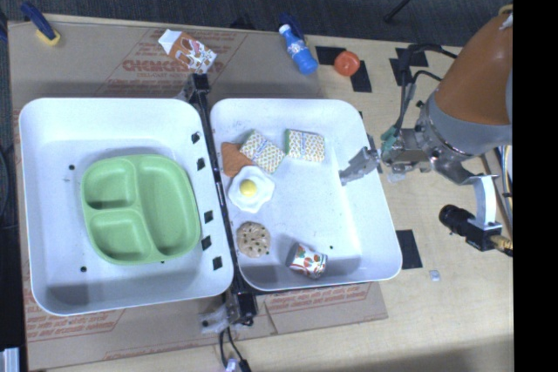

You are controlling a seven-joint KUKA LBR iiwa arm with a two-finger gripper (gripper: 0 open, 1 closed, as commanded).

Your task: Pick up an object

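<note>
Jaws right of checkered packet, apart

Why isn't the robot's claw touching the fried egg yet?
Apart. The camera view shows the gripper near the right bin's right wall, with bare white floor between it and the fried egg.

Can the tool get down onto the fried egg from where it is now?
Probably yes. The fried egg lies flat in the right bin, open from above; the tool is over the same bin, with bare floor between them.
</note>
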